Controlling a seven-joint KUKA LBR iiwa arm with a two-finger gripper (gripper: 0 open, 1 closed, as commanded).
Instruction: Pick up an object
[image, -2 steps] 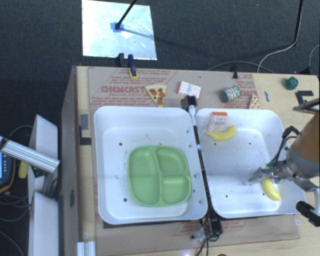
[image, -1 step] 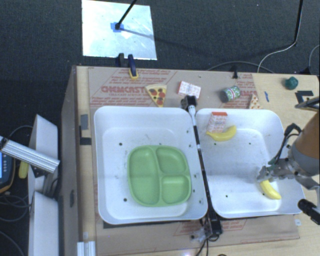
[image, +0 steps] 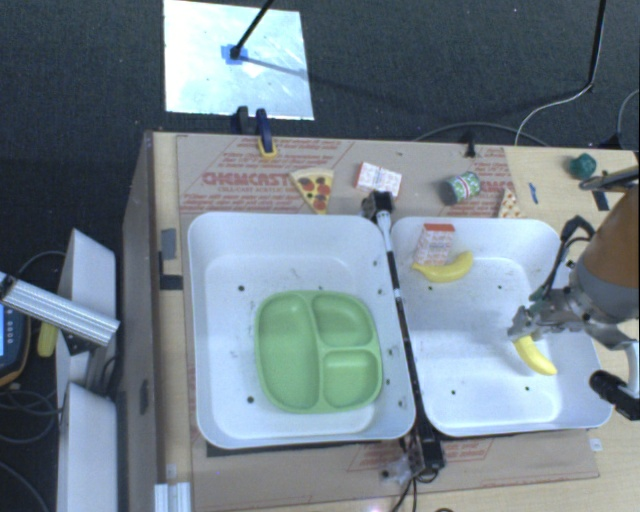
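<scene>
The hand (image: 532, 327) sits low in the right bin (image: 480, 415), just above a curved yellow banana (image: 537, 358); whether its grip is open or closed cannot be told. The left bin (image: 215, 300) holds a smooth green divided plate (image: 318, 350). Farther back in the right bin lie a second banana (image: 445, 267) and a small carton (image: 435, 241). Beyond, a pizza slice (image: 314, 188) and a can (image: 462, 186) rest on the cardboard-covered surface (image: 250, 170).

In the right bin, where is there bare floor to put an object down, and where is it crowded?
Bare floor in the right bin runs from the centre divider across the middle and near-left corner, below the upper banana and small carton. The far edge is crowded by those two; the right side by the gripper and lower banana.
</scene>
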